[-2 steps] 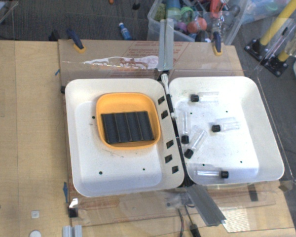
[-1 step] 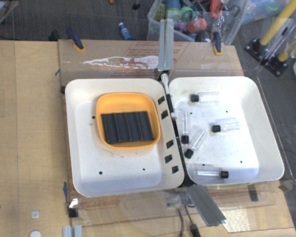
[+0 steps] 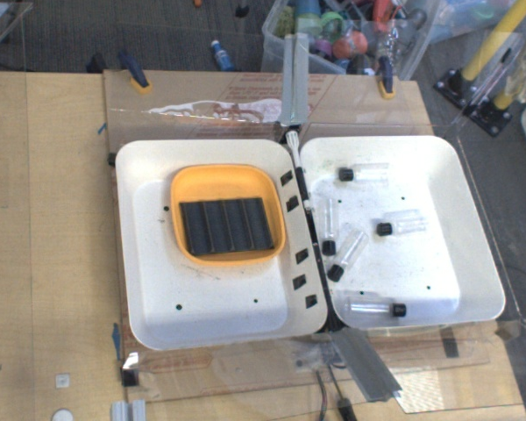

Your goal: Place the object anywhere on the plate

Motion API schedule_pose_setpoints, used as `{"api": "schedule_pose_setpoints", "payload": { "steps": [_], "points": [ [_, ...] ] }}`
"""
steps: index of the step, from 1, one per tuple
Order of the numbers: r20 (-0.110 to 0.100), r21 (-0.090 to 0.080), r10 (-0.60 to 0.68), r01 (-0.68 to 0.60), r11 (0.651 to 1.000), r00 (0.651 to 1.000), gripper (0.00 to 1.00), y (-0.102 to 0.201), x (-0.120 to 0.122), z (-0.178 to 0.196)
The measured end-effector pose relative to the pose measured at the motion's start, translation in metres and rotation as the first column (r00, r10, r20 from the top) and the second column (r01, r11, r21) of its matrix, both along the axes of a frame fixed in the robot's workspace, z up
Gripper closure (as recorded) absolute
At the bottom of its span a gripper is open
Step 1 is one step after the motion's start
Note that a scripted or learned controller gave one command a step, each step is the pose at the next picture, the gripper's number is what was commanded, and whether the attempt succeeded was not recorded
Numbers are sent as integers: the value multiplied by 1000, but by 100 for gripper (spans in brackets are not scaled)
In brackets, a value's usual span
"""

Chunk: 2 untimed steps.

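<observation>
An orange plate sits in the left white bin, with a dark ribbed rectangular insert lying on it. In the right white bin lie several clear plastic tubes with black caps: one near the top, one at mid-right, one near the bottom, and a small cluster by the left wall.
A divider with black clips runs between the two bins. A clear box of colourful toys stands behind the bench. Blue clamps hold a cardboard sheet at the back.
</observation>
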State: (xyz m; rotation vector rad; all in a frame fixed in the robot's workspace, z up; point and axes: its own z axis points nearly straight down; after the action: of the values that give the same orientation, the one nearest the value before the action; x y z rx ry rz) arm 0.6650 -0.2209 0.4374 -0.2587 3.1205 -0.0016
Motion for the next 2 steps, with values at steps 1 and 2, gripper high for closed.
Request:
{"api": "schedule_pose_setpoints", "payload": {
  "steps": [1, 2],
  "points": [
    [1, 1, -51, 51, 999, 999, 100, -3, 2, 0],
    [1, 1, -91, 91, 996, 996, 100, -3, 2, 0]
  ]
}}
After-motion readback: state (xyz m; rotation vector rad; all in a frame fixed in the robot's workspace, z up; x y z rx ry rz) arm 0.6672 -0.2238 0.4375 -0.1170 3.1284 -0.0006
